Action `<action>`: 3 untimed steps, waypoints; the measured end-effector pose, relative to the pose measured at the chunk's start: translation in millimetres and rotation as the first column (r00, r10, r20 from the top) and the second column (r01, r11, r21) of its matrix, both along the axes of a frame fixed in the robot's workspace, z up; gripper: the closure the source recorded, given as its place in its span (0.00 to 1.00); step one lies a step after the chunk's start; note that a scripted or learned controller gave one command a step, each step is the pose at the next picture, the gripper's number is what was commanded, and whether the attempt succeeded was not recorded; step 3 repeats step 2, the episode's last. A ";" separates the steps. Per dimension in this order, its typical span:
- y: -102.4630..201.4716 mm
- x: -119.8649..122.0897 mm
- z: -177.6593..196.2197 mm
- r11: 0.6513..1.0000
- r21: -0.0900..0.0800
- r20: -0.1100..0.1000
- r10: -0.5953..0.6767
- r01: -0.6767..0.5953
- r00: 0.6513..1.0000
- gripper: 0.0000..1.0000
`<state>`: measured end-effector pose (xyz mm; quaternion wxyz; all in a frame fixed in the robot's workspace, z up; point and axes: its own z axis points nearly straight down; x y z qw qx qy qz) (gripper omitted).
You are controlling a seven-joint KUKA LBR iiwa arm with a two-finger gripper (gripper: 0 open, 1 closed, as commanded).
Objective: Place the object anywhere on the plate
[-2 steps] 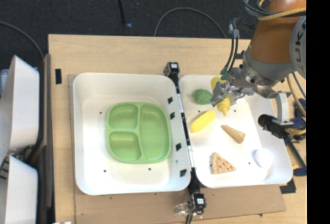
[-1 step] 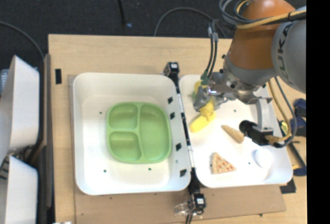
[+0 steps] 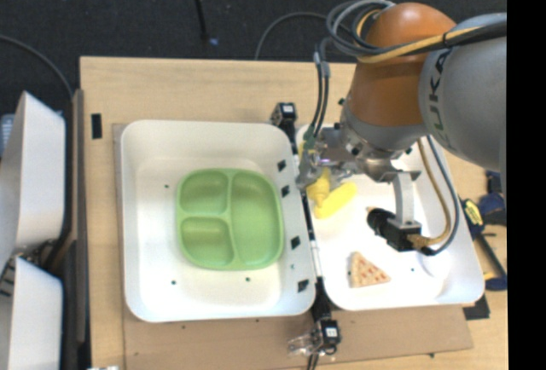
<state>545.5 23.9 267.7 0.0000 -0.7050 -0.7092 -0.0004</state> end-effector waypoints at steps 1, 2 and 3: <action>57.9 -18.7 -10.8 1.000 0.000 -0.001 0.001 -0.001 1.000 1.00; 55.2 -18.0 -10.5 1.000 0.000 0.000 -0.003 0.003 1.000 0.00; 55.2 -18.0 -10.5 1.000 0.000 0.000 -0.003 0.003 1.000 0.00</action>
